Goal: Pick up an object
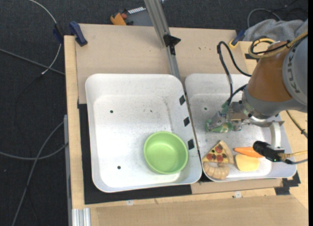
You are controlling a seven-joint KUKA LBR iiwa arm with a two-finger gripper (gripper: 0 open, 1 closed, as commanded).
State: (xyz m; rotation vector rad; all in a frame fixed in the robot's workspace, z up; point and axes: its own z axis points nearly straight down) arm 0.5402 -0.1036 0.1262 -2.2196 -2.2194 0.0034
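My gripper [226,119] hangs low over the middle of the right bin [205,89], at the end of the grey and orange arm coming in from the right. A small green object [215,125] lies right at its tip, on the left side; whether it is gripped is hidden. Along the bin's front edge lie a toy pizza slice [218,152], a tan pastry-like piece [217,171], an orange carrot [248,151] and a yellow piece [247,164].
A light green bowl [166,152] stands in the front right part of the left bin [122,98]. A slanted metal rod [159,19] runs from the top of the view down to the wall between the bins. Cables trail above the right bin.
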